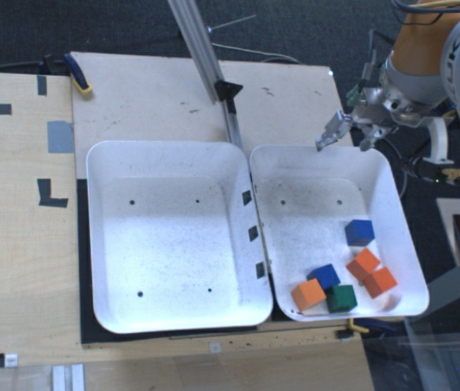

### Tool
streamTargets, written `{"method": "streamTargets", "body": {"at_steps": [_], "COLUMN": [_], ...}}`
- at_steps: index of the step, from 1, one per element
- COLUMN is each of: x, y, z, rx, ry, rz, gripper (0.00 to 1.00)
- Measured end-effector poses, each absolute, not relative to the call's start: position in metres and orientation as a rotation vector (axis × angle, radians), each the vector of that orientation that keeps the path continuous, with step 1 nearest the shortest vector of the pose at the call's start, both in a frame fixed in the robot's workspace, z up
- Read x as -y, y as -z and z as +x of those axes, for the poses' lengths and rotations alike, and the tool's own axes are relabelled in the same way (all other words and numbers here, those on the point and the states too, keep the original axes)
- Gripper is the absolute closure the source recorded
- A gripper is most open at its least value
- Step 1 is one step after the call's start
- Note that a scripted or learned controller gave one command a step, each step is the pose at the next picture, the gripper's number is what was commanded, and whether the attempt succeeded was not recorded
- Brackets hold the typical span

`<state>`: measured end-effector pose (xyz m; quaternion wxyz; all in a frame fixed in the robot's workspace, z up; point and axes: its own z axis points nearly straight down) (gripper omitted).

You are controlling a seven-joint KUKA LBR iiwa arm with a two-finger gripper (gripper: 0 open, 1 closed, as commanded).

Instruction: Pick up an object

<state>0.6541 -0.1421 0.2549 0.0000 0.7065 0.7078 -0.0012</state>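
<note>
Blocks sit clustered in the near right corner of the right bin: a blue block, 2 orange blocks touching, a green block, another blue, another orange. The arm reaches in from the right, its gripper above the bin's far rim, fingers parted, nothing between them

Your right bin is white, speckled with fine dark dots, and so is the left bin. In the right bin's near corner you have six blocks: one blue block farthest from the corner, a second blue block, three orange blocks and one green block. Above that bin, the arm shows you orange over grey.
</note>
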Motion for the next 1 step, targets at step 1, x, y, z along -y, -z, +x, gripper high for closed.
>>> {"method": "streamTargets", "body": {"at_steps": [1], "x": [0.1931], "y": [-0.1218], "z": [0.5922], "rx": [-2.224], "ry": [0.012], "rz": [2.230], "gripper": [0.00]}}
